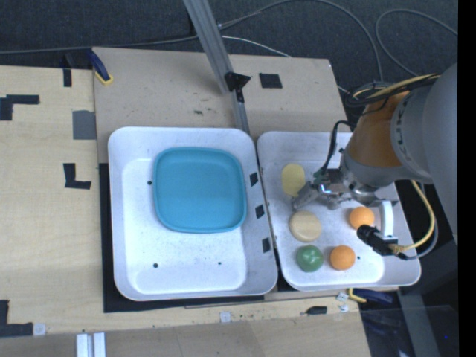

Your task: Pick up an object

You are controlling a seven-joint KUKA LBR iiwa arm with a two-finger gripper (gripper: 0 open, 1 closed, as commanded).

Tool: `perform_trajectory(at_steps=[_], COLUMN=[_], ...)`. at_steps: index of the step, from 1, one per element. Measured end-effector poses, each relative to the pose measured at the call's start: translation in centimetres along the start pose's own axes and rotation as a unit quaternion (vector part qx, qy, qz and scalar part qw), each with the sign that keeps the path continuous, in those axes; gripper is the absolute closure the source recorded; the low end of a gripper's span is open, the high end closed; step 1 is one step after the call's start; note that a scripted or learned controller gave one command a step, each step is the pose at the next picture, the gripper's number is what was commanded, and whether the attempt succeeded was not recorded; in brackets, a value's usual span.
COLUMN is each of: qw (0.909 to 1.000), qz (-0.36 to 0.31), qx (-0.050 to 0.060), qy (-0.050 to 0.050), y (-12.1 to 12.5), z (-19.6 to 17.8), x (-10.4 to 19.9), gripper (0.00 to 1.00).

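The right bin (394, 274) holds several small objects. A yellow oval one (293, 177) lies at its left, and a beige round one (305, 225) sits just below it. A green ball (309, 258) and an orange ball (342, 257) rest near the front rim, with another orange ball (361, 217) further right. My gripper (318, 190) is low inside this bin, right of the yellow object and just above the beige one. I see nothing held in it. The grey arm with its orange band (375, 136) covers the bin's right part.
A blue square plate (199, 189) lies in the left bin (126, 274). A grey metal pole (216, 43) slants down to the gap between the bins. Cables (416, 229) loop along the right bin's right side.
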State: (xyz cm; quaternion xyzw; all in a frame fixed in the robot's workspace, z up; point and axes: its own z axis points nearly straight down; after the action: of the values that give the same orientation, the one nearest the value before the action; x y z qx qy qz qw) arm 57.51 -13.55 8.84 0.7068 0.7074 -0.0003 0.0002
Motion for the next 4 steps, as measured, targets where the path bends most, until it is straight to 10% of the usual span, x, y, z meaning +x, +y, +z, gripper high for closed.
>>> perform_trajectory(at_steps=[1, 4], qw=[1.0000, 1.0000], qz=[0.000, 0.000], qx=[-0.002, -0.001], qy=[0.000, 0.000], y=[0.1, 0.2], z=[-1.2, -13.9], x=[-0.1, 0.1], gripper=[1.00, 1.00])
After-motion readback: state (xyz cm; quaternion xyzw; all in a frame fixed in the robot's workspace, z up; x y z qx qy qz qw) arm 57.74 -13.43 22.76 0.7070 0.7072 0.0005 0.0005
